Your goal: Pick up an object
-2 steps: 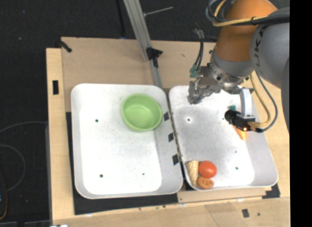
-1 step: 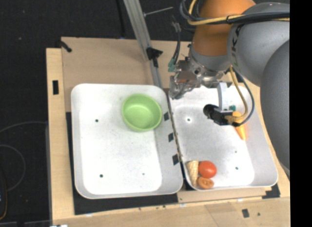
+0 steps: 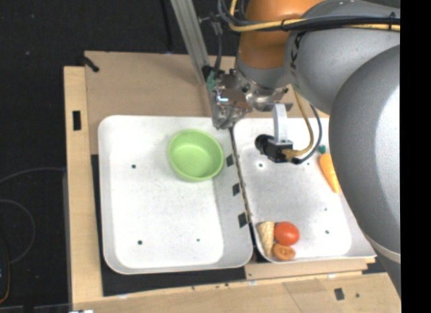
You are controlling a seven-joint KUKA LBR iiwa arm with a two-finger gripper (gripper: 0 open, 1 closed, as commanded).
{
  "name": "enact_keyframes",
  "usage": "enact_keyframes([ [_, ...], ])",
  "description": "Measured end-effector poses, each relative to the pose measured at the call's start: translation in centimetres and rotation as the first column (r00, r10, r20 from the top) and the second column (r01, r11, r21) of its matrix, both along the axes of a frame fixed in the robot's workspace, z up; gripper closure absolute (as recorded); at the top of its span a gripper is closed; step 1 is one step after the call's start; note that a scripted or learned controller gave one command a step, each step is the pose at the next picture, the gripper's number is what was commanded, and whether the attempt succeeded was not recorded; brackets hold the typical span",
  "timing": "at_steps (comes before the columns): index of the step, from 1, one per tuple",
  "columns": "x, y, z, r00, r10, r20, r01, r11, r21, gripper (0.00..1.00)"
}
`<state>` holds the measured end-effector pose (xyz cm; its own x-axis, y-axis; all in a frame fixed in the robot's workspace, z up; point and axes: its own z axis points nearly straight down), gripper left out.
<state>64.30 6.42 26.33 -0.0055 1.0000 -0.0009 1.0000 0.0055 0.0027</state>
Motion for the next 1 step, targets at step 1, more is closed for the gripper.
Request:
enact_keyframes([
  [1,-0.07,-0.37,0.04,1.000,-0.003,-0.002,0.003,1.000,-0.003,0.00],
])
